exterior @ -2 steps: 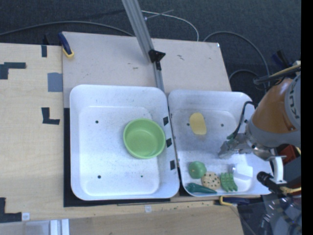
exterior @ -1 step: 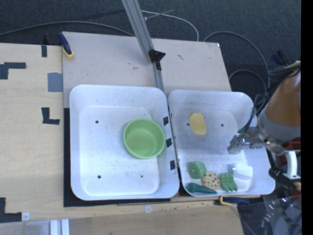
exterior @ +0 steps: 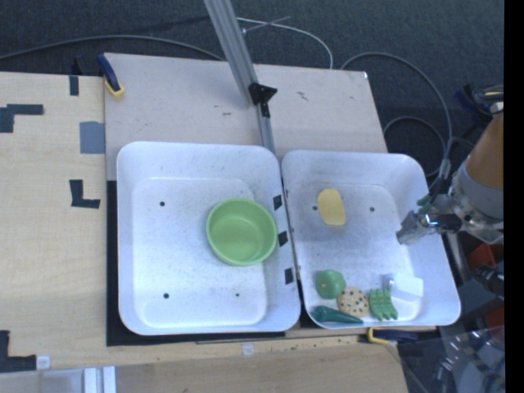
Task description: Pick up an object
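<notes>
You have two white bins on the bench: the left bin point(exterior: 143, 244) and the right bin point(exterior: 393, 174). The left one holds one green bowl point(exterior: 241, 232). In the right one you can count six small things: one yellow piece point(exterior: 331, 206), one round green piece point(exterior: 330, 283), one speckled tan ball point(exterior: 353, 302), one dark teal piece point(exterior: 336, 315), one spiky green piece point(exterior: 381, 304) and one white block point(exterior: 407, 286). You have one arm with one gripper point(exterior: 417, 226).
</notes>
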You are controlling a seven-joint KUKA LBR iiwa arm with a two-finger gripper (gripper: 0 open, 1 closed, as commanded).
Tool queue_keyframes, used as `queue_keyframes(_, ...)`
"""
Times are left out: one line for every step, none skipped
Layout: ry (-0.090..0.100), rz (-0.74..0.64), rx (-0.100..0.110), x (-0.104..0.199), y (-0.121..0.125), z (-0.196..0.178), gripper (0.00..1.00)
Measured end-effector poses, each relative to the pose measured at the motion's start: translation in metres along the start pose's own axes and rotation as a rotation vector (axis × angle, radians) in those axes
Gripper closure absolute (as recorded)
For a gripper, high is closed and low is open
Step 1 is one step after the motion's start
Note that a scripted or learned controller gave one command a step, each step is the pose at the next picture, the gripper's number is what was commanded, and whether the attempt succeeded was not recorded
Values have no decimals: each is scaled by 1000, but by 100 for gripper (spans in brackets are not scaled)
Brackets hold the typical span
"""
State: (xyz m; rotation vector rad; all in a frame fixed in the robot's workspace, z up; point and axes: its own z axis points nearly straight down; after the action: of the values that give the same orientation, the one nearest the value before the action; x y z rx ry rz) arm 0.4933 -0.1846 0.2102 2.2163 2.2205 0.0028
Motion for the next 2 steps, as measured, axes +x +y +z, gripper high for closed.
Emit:
queue_keyframes(-1, -1, -2, 2, 3, -63, 100)
queue_keyframes(2, 0, 4, 2, 3, -72, 100)
